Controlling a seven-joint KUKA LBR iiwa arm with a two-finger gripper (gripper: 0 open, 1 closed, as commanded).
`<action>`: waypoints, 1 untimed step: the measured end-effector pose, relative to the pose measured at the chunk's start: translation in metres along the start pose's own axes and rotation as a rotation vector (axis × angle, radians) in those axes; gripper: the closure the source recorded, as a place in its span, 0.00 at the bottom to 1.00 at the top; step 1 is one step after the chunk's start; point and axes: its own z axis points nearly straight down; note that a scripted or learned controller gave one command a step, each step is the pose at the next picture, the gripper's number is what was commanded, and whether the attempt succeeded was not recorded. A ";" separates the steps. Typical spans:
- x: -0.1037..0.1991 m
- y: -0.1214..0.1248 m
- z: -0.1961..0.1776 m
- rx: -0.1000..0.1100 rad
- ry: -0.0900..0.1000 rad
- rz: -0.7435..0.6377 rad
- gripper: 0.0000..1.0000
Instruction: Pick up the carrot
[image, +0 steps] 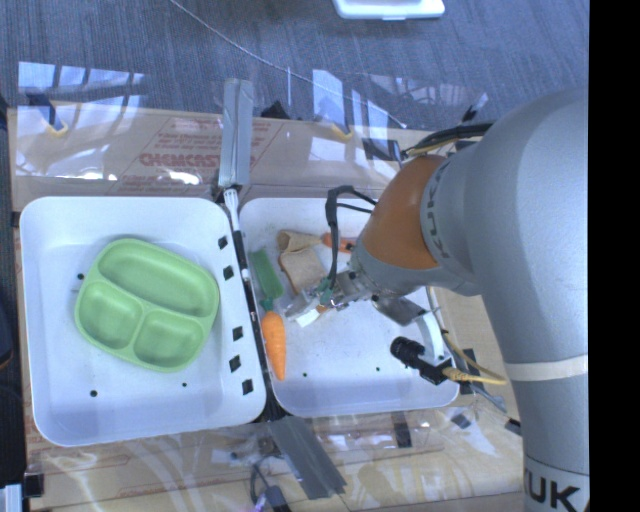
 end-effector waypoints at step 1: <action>0.126 0.033 -0.087 0.023 0.014 -0.047 0.00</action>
